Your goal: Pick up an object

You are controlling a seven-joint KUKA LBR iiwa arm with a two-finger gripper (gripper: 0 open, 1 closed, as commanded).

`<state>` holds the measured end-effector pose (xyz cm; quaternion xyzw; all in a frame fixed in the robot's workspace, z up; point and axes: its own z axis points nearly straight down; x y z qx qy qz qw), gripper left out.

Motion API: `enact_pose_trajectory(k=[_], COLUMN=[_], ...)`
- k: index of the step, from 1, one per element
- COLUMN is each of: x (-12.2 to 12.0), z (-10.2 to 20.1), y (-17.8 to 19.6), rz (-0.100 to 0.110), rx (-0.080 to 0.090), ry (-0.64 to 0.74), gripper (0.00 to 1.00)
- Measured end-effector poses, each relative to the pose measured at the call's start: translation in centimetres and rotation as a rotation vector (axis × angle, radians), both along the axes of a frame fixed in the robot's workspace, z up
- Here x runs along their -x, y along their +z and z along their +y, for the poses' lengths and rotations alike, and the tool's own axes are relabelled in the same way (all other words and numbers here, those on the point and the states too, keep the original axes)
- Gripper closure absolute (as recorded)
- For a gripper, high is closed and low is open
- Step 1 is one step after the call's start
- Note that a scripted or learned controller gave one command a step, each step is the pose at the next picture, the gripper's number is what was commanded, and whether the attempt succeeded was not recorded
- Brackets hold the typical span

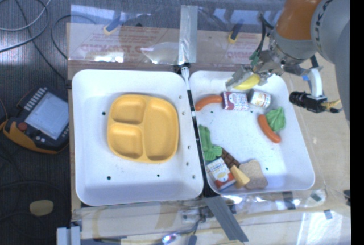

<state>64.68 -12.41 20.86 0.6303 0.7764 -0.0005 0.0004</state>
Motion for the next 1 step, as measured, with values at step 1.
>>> enact_pose_trajectory(k=[1], x=[-0.29], z=[9.15], y=[1.03], rz=[0.002], rx=[-0.001], ry=[-0.035], gripper=[1.00])
